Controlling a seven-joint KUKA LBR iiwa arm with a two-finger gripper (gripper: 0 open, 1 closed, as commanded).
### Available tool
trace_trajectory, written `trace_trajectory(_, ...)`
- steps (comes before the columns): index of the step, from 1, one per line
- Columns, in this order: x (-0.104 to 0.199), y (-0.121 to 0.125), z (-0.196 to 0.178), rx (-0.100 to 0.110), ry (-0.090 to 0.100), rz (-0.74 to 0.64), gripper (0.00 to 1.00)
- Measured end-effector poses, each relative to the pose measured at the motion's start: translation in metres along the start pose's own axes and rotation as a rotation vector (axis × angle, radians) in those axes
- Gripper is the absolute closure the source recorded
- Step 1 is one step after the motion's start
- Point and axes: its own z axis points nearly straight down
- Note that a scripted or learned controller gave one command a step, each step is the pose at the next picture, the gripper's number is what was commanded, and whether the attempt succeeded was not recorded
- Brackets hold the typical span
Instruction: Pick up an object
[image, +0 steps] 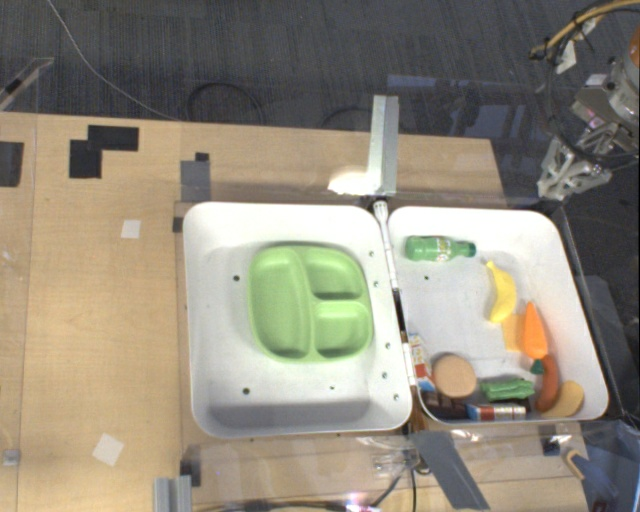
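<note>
The gripper (572, 172) hangs at the far right, outside the right bin (470, 300) and above its far right corner; I cannot tell how it is set, and nothing shows in it. No object is lifted yet, so the step in hand looks like the approach. The things to pick lie in that bin: a green bottle (440, 248) on its side at the far end, a yellow banana (502, 292) and an orange carrot (535, 332) along the right wall, and a round brown disc (455, 375) among a crowded cluster at the near end. The bottle lies apart from the rest and probably makes the easiest target; the arm would need to swing left and descend. The left bin (205, 300) holds a green divided tray (308, 302). Both bins sit on a pale wooden bench (90, 330) with dark carpet (250, 50) beyond.
</note>
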Motion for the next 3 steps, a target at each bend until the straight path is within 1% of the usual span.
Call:
trace_trajectory(1, -0.003, -0.001, -0.014, 0.008, -0.009, 0.001, 1.0)
trace_trajectory(2, -0.049, 0.048, -0.033, -0.017, 0.02, 0.207, 1.0)
trace_trajectory(3, -0.105, 0.098, -0.007, -0.02, 0.021, 0.289, 1.0)
